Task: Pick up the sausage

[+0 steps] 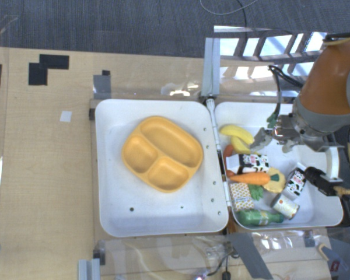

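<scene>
A reddish-brown sausage (228, 151) lies against the left wall of the right white bin (329, 217), just below a yellow banana (235, 135). The grey gripper (261, 139) hovers nearby to its upper right. Its opening cannot be made out.

I read smooth white plastic bins (163, 223), a glossy yellow plastic plate (162, 153), matt grey carpet (105, 16), pale wood-look bench (41, 174), metal gripper (263, 137)

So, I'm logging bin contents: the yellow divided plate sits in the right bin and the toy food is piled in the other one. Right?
Not quite. The camera view shows the yellow divided plate in the left bin; the toy food, such as the banana and carrot, is piled in the other one.
</scene>
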Controlling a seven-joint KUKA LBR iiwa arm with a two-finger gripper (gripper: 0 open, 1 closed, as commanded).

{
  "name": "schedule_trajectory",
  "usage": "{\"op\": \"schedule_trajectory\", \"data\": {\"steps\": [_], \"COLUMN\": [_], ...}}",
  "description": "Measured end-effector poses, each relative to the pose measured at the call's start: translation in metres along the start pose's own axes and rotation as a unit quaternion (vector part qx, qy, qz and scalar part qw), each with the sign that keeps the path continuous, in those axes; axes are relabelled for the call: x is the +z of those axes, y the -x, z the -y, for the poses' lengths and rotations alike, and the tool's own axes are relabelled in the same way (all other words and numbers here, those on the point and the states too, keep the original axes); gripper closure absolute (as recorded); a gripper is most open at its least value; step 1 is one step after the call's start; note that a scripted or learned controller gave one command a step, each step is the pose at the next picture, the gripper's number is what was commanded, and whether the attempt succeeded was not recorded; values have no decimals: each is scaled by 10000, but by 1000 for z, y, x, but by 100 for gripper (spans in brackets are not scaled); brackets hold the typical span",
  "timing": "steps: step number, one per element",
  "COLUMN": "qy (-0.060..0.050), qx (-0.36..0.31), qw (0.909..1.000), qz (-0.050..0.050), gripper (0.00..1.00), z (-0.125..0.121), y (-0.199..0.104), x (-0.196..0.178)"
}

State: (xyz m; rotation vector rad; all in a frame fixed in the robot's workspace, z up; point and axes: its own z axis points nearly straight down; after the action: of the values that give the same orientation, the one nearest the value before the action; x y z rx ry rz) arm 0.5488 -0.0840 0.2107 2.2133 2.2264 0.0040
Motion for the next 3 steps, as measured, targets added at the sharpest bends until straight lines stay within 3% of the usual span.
{"op": "schedule_trajectory", "data": {"steps": [1, 2, 3], "qy": [-2, 203, 294], "qx": [76, -260, -299], "qw": [10000, 9994, 9990], "qz": [5, 89, 143], "gripper": [0, 0, 0], "z": [52, 39, 23], "y": [67, 110, 51], "x": [72, 97, 102]}}
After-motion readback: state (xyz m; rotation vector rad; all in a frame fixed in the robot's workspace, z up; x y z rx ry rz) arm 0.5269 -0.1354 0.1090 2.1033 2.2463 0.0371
